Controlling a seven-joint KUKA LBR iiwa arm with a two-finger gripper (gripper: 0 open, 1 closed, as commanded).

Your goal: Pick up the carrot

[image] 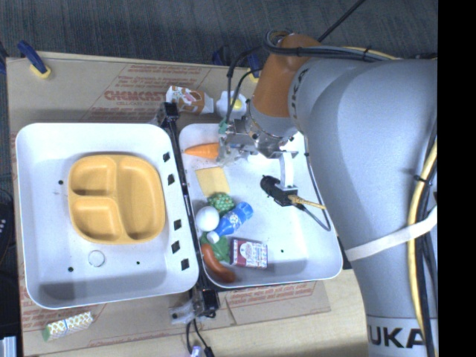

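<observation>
We are seeing a yellow divided tray (pixel 117 197) lying in the left bin (pixel 44 143). A red carton (pixel 249 253), a white egg (pixel 206 219) and a yellow cheese slice (pixel 211 180) are sitting in the right bin (pixel 312 262).

You'll find the carrot (pixel 202 151), a small orange cone, lying flat near the far left corner of the right bin (pixel 316 262), tip pointing left, its thick end apparently tucked under the arm's tooling.
</observation>
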